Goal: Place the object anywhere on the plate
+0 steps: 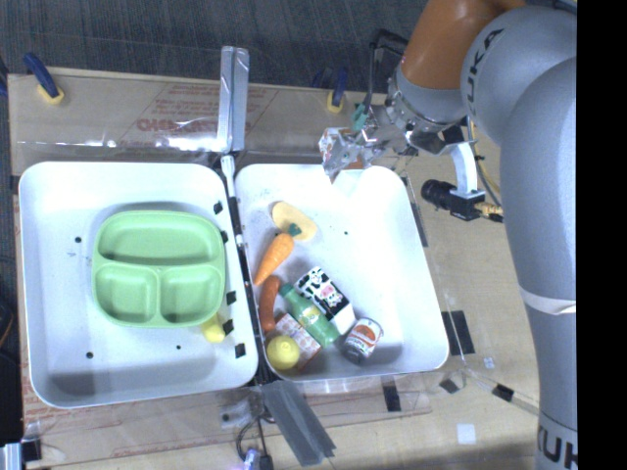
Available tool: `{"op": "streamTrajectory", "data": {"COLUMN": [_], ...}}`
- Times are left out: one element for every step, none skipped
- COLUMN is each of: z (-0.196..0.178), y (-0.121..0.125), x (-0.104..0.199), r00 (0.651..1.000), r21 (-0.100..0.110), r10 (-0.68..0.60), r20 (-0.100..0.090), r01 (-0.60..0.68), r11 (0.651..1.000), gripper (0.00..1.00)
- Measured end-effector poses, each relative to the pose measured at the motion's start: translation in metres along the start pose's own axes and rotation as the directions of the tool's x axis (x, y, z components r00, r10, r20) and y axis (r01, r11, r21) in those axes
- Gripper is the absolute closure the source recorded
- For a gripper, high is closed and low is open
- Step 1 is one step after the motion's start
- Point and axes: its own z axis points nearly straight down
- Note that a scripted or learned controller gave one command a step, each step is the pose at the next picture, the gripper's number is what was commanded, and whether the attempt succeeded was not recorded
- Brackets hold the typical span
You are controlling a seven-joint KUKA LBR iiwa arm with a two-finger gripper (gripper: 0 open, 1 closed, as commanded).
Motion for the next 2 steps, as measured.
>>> {"op": "streamTrajectory", "data": {"z": [0.038, -0.007], "y": [0.006, 0.011], "x": [0.037, 0.071], "r00": [0.971, 0.936], "r21": [0.000, -0.003], "r10": [-0.241, -0.352], "r20": [0.000, 0.003], "r01": [0.241, 0.352], "r11": [0.971, 0.936], "gripper": [1.00, 1.00]}}
